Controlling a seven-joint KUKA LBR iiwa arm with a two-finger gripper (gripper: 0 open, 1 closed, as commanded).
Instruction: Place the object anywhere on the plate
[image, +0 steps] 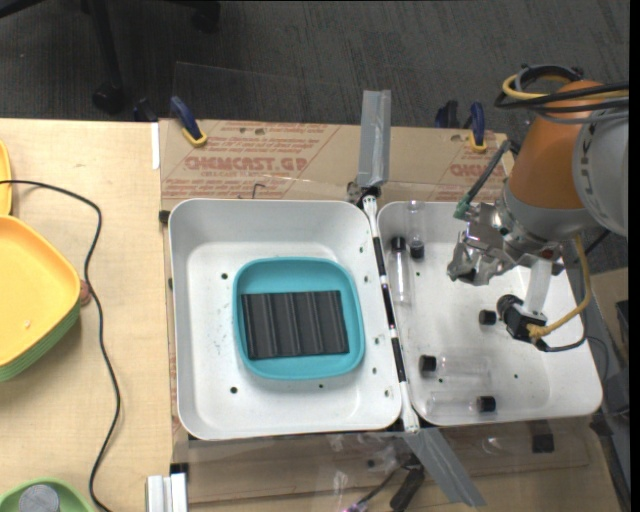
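— Nearest us, the right bin (560, 395) lies under the gripper (470, 262). Holding anything?
— Can't tell (too blurry). No object is visible; teal plate (297, 320) sits left. It still needs a pick.

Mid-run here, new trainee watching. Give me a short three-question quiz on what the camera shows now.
1. True or false: the teal plate sits in the left bin.
2. The end effector is above which bin? A) left B) right
3. Fill in: the plate's centre holds a dark ribbed ____.

Key: 1 true; 2 B; 3 insert.
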